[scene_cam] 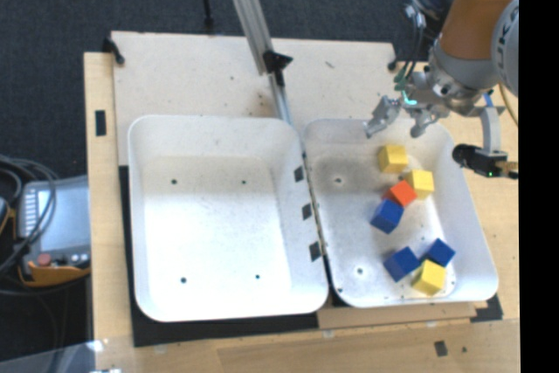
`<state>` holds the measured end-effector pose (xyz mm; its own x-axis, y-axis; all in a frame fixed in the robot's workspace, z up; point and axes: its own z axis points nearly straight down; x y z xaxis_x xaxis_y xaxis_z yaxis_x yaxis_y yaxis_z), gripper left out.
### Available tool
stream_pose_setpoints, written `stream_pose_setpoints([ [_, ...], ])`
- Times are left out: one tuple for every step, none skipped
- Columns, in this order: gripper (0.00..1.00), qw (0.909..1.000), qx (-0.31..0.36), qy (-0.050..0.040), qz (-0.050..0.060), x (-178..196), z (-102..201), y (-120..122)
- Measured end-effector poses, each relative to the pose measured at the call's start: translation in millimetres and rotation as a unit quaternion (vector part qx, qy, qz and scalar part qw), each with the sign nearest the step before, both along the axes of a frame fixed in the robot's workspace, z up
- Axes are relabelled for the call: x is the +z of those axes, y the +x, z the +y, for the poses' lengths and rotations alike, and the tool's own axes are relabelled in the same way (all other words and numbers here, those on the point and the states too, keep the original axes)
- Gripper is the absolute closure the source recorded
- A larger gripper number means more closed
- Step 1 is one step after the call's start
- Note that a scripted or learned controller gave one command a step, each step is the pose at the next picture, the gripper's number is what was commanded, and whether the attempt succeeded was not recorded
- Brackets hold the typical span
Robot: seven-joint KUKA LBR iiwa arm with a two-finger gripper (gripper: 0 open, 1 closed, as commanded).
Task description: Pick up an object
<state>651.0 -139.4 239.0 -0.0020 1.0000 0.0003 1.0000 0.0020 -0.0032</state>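
Nothing lifted yet: the blocks all lie loose in the right bin (pixel 472 214).

Nearest, a yellow block (pixel 430 277) and two blue blocks crowd the front rim; farther back, another yellow block (pixel 393 157) sits with open floor around it, under the tool (pixel 401 121), whose fingers are spread and hold nothing near the far wall.

So there's two bins side by side on the bench (pixel 201 74), left bin (pixel 218 218) touching the right bin (pixel 349 153) along the middle. All the blocks sit in the right bin: one (pixel 393 157) near its far edge, three (pixel 403 193) bunched just in front of that, and three more (pixel 421 264) clustered by the near right corner. A pole (pixel 249 9) slants up from the far edge between the bins.
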Motion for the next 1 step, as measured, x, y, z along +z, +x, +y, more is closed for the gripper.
stream_pose_setpoints([
  [0.0, 1.0, 0.001, -0.0012, -0.002, 2.6, -0.4, 0.8],
])
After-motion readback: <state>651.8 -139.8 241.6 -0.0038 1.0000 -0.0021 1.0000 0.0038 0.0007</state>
